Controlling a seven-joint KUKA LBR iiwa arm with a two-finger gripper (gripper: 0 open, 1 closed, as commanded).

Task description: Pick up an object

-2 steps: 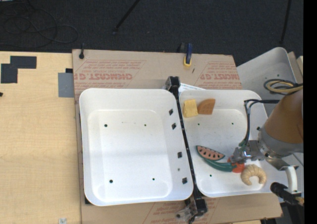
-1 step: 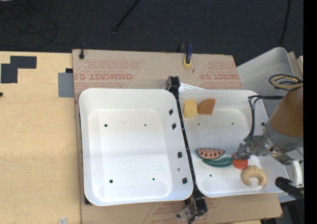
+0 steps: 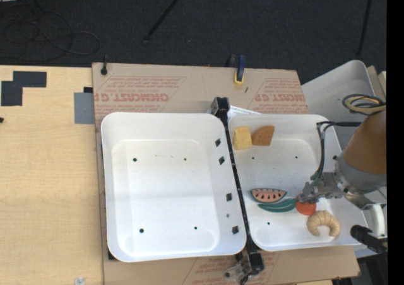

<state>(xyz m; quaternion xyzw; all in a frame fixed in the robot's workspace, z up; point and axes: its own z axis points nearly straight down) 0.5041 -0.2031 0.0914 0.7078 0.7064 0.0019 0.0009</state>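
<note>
The right bin (image 3: 284, 145) holds several toy foods. A yellow block (image 3: 242, 138) and a brown wedge (image 3: 263, 135) lie at its far left. A watermelon slice (image 3: 269, 195) rests on a dark green curved piece (image 3: 278, 206) near the middle. A small red round piece (image 3: 306, 208) sits just right of them, with a tan croissant (image 3: 324, 223) at the near right. My gripper (image 3: 314, 193) is low in the bin, directly over the red piece and touching or nearly touching its top. The orange-banded wrist (image 3: 372, 145) hides the bin's right wall.
The left bin (image 3: 164, 189) lies beside the right one, with a black divider strip (image 3: 228, 183) between them. Both rest on a cardboard sheet (image 3: 158, 91). A blue-and-yellow clamp (image 3: 239, 74) grips the far cardboard edge.
</note>
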